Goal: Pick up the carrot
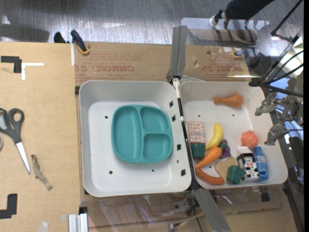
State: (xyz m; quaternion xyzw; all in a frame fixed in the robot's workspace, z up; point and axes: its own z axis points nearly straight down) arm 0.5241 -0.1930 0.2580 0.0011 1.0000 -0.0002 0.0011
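Note:
The carrot (210, 157) is an orange toy lying at a slant in the lower middle of the right bin (231, 88). It sits between a yellow banana (215, 135) and a slice of bread (224, 168), with a green piece (198, 150) at its left end. My gripper (264, 125) hangs over the right rim of that bin, well to the right of the carrot. Its two metal fingers are spread and nothing is between them.
Around the carrot lie a drumstick (229, 100), a pink-orange ball (249, 138), a blue bottle (260, 163), a red-orange piece (208, 177) and a patterned packet (196, 131). The left bin (94, 178) holds a teal divided plate (142, 133). Scissors (14, 129) lie on the bench at far left.

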